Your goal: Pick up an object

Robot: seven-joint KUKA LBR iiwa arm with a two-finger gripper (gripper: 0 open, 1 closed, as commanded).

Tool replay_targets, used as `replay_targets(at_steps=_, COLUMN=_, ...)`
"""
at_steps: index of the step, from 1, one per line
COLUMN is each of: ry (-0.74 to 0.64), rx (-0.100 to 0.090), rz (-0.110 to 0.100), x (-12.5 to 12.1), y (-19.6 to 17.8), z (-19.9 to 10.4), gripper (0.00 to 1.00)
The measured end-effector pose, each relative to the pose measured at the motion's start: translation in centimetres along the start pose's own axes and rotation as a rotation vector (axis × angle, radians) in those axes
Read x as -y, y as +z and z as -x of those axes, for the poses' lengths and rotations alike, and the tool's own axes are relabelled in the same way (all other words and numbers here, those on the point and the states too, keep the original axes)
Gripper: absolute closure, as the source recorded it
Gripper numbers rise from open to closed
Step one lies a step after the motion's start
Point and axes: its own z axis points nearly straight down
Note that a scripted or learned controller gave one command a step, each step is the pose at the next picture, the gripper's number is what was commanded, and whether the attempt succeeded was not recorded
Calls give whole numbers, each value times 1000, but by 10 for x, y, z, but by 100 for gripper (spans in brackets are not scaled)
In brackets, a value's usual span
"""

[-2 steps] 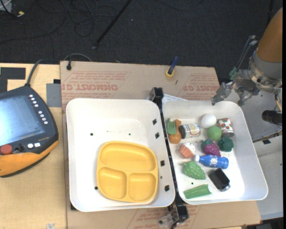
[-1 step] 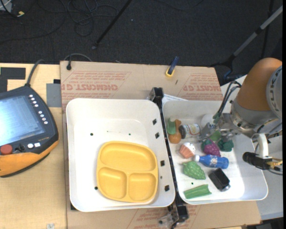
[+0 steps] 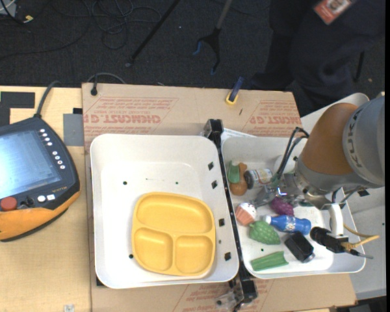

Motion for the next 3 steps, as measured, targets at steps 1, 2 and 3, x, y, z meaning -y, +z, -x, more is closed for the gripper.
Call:
replay_targets(at_steps=1, ry=10, rx=1, rz=4, x=-1, y=-13, z=4, gripper=100)
replay_targets(at_steps=2, ry=-4, rx=0, rz=11, x=5, y=-108, z=-61, gripper=100)
replay_targets(at_steps=3, ry=-3, rx=0, rz=10, x=52, y=-197, z=-104, gripper=100)
